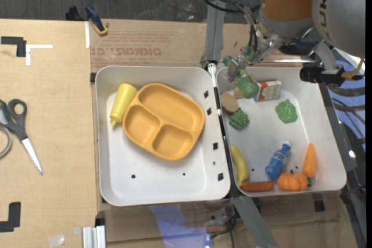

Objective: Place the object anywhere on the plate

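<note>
Lighting was bright and even from overhead; shadows were soft, white bins [157, 194] slightly glary, focus sharp throughout.

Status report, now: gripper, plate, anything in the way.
Gripper low over right bin's far-left corner, by green bottle; grip unclear. Plate in left bin, nothing on it. Yellow bottle touches plate's left edge.

You see the orange three-compartment plate [163, 121] lying flat and skewed in the left bin, with a yellow bottle [121, 103] touching its left rim.
</note>
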You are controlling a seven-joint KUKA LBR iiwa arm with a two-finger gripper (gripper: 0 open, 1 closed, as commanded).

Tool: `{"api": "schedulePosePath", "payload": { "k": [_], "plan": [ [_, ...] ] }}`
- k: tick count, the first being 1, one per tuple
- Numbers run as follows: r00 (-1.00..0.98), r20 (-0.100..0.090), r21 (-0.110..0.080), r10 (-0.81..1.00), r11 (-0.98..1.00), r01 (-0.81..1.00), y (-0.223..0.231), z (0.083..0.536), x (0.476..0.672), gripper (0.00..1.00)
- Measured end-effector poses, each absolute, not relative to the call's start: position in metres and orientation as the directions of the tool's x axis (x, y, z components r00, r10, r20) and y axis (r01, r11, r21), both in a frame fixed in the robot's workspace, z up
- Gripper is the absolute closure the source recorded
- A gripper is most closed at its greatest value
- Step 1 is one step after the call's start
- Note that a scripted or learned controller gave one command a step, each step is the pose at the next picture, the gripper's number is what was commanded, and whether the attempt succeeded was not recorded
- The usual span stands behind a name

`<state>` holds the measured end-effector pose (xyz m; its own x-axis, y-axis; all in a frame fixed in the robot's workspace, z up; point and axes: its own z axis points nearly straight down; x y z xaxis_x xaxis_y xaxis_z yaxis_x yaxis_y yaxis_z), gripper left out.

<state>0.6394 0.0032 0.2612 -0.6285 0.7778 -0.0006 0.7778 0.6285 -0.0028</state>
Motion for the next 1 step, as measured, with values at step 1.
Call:
{"api": "schedulePosePath", "payload": {
  "k": [1],
  "plan": [
    [-0.651,0.0,-0.002,0.759,0.651,0.759,0.0571,0.2172,0.6041,1.0]
  ]
}}
